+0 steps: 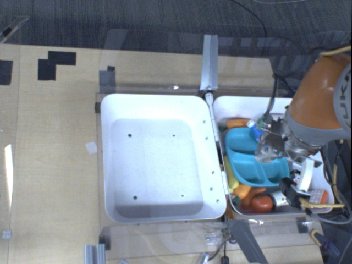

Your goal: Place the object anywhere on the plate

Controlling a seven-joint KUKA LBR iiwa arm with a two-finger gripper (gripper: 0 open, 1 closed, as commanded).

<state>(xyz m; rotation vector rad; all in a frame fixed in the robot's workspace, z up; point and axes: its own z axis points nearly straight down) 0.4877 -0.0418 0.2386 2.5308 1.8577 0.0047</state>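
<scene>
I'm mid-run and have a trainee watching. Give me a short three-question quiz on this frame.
1. True or false: the blue plate lies in the left bin.
2. Over which bin is the gripper? A) left B) right
3. Fill in: the red object lies at the right bin's ____ edge, near or far.

Key: 1 false; 2 B; 3 near.

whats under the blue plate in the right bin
Poking out from under the blue plate: an orange piece at its far edge, yellow, orange and red-brown pieces at its near edge. The rest is covered.
</scene>
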